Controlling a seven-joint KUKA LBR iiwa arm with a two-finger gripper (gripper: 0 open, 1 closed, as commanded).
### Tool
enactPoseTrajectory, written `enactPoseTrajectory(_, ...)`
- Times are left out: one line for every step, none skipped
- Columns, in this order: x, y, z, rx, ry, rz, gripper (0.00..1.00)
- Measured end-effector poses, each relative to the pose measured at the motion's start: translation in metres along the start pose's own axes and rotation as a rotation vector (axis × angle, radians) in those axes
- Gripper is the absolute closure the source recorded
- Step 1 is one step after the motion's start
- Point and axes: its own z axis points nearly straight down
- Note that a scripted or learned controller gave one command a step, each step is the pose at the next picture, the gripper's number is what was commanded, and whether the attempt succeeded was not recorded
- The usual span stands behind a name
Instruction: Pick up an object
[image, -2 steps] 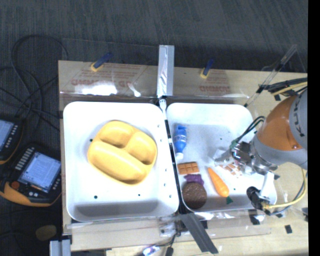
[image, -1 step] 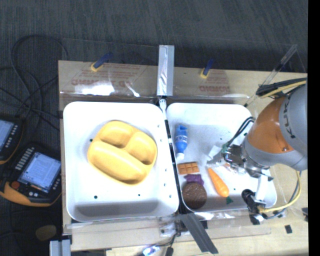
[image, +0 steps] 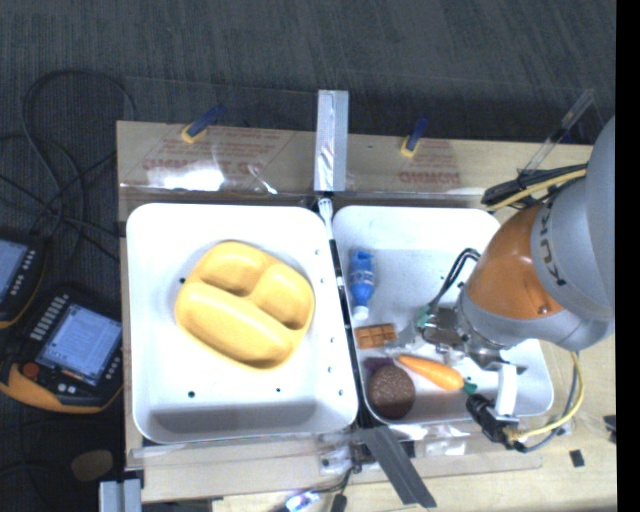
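Note:
In the right bin (image: 400, 228) lie a small blue bottle (image: 360, 277) by the left wall, a tan-brown block (image: 375, 336), a dark brown round object (image: 388, 388) at the front left corner, and an orange carrot (image: 431, 371). My gripper (image: 440, 329) hangs low over the middle of this bin, just above and behind the carrot, to the right of the brown block. The grey and orange arm (image: 520, 280) covers the bin's right half. A large yellow bread-like object (image: 244, 301) lies in the left bin (image: 160, 400).
A metal divider strip (image: 332, 140) stands at the back between the bins. Clamps and taped plastic sit along the bench's rear edge (image: 250, 165). Cables and a handheld controller (image: 70, 345) lie on the floor at the left. Yellow cable loops (image: 545, 425) hang near the right bin's front corner.

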Motion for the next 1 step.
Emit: enactPoseTrajectory(-0.0052,0.0005,0.0011,0.004,0.004,-0.008,0.00)
